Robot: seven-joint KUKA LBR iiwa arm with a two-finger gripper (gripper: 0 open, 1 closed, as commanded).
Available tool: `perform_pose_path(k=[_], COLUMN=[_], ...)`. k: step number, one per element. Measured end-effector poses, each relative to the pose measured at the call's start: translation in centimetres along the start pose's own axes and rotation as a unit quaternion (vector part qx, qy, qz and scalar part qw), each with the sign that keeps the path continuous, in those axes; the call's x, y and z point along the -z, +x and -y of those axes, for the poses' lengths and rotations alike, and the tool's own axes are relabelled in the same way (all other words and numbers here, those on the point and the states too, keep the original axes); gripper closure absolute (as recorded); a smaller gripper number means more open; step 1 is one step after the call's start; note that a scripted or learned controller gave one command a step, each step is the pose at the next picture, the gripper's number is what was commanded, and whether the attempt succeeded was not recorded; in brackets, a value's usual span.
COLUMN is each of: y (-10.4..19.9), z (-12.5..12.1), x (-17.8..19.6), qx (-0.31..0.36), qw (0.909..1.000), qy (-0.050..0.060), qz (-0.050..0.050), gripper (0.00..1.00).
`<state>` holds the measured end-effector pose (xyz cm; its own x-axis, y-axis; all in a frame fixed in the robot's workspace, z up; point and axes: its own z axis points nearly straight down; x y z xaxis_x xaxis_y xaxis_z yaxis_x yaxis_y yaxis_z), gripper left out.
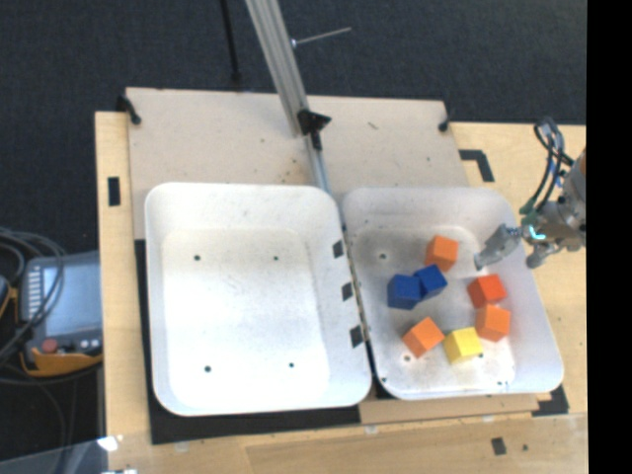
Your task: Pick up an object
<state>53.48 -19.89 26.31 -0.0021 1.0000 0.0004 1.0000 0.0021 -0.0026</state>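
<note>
We've got the tool (515, 248) open over the right bin (390, 215), above seven coloured blocks; nothing between its fingers.

Seven small blocks lie loose in the right bin (395, 215): two blue cubes (416, 286) touching, orange blocks (443, 252) scattered around them, perhaps one redder (486, 289), and a yellow cube (462, 345) nearest the front.
</note>
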Motion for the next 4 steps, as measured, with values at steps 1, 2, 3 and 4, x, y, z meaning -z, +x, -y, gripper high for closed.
perform_pose_path(k=[1, 2, 3, 4], y=[0.0, -1.0, -1.2, -0.6], z=[-0.1, 0.0, 0.5, 1.1], x=[0.2, -4.5, -8.9, -13.6], qx=[0.0, -0.001, -0.001, -0.002], qw=[1.0, 1.0, 1.0, 1.0], qy=[-0.002, 0.0, 0.0, 0.0], qz=[0.0, 0.001, 0.001, 0.001], gripper=[0.0, 0.0, 0.0, 0.0])
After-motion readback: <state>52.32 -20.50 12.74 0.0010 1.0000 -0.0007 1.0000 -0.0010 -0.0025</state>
